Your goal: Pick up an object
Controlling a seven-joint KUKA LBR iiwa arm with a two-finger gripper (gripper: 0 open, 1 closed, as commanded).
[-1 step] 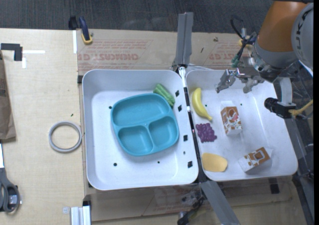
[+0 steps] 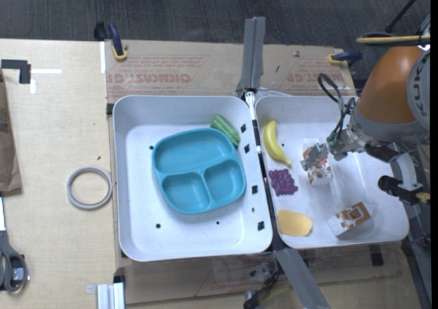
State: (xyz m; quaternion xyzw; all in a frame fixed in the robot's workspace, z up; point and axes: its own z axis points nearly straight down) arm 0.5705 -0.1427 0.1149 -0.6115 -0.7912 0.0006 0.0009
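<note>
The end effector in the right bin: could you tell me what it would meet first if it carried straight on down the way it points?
Most likely the small carton right below the end effector, though depth from this slanted view is uncertain.

A wooden bench (image 2: 55, 136) bears two white bins (image 2: 130, 184) side by side; a tape ring (image 2: 89, 187) lies left; scissors (image 2: 11, 266) at the corner.
</note>
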